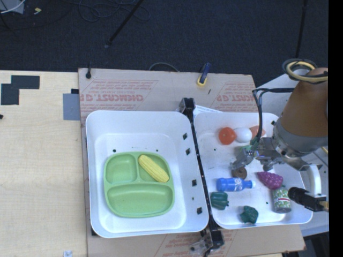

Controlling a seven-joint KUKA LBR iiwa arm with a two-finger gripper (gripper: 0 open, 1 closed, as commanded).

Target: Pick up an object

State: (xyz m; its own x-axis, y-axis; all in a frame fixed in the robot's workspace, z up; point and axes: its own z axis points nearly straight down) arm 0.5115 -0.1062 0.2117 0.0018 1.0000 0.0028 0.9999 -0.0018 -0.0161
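My gripper (242, 164) hangs low over the middle of the right bin (214, 143), reaching in from the right under the grey and orange arm. A small brown object (239, 172) lies right at its tip; whether they touch is unclear. A blue bottle (233, 184) lies just below it, and a purple grape bunch (269, 179) is to its right. A red ball (226, 135) and a white egg (244, 135) sit up and to the left, with an orange piece (255, 130) partly hidden by the arm.
Along the right bin's front are a green pepper (218, 199), a dark green broccoli (248, 214) and a small can (281, 200). The left bin (96, 143) holds a green divided plate (136, 199) with a yellow corn cob (154, 168).
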